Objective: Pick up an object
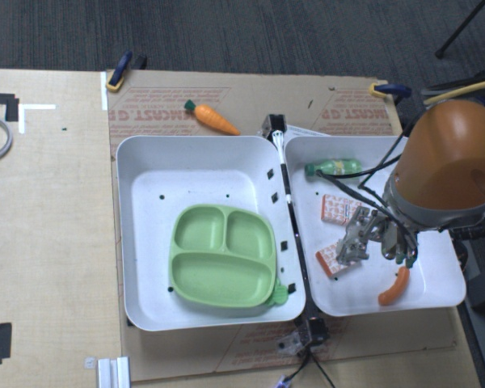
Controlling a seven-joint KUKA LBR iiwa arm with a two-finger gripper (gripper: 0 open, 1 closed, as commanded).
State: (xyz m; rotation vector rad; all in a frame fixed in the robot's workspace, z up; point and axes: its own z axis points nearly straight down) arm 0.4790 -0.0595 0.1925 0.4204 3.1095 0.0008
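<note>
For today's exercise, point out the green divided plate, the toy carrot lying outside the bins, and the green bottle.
green divided plate (223, 256), camera view, middle divider
toy carrot (214, 119), camera view, orange body
green bottle (336, 167), camera view, mid-body

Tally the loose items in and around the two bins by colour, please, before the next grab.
Green: 2, the divided plate in the left bin and the bottle in the right bin.
Orange: 2, the toy carrot on the cardboard behind the bins and the sausage in the right bin.
Red and white: 2 packets in the right bin.
Total: 6
</note>
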